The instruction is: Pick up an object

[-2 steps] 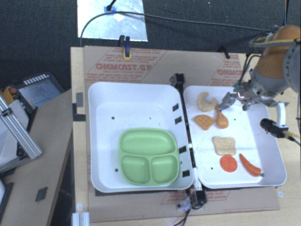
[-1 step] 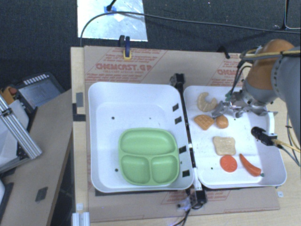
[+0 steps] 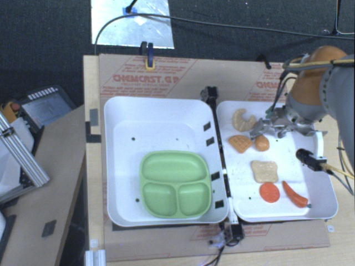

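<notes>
The right bin [image 3: 321, 204] holds several toy foods. A tan curved piece [image 3: 243, 119] lies at the back, with a waffle [image 3: 241, 143] and an orange nugget [image 3: 262, 143] in front of it. Nearer the front are a slice of toast [image 3: 264, 171], a red round slice [image 3: 270, 193] and a red pepper [image 3: 295, 194]. My gripper [image 3: 267, 128] hangs low in this bin, just behind the orange nugget and right of the tan piece. Nothing can be seen held in it.
The left bin [image 3: 122, 115] holds a green divided plate [image 3: 176, 183]. A black divider with clips [image 3: 216, 148] separates the bins. The arm's grey body and orange band [image 3: 316, 87] cover the right bin's back right corner. A black connector [image 3: 308, 158] sticks out over the right side.
</notes>
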Controlling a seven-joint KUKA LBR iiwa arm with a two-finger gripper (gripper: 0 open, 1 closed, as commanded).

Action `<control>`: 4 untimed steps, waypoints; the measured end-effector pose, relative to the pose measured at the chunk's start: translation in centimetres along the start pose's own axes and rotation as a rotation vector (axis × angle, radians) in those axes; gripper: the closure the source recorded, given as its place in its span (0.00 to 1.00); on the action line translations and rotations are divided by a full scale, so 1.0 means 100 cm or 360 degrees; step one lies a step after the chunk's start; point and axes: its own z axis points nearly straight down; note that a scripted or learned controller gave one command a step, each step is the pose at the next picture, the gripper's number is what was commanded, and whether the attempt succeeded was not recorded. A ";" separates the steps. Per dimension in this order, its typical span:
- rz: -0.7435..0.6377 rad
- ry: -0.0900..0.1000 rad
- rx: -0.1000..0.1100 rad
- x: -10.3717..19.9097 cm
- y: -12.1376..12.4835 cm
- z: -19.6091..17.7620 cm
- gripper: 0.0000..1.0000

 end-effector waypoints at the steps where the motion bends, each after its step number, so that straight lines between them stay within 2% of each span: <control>1: -0.0002 -0.0001 -0.0006 0.000 0.001 -0.012 1.00; 2: -0.0003 -0.0001 -0.0010 0.004 0.013 -0.068 1.00; 4: -0.0004 -0.0002 -0.0011 0.007 0.018 -0.188 1.00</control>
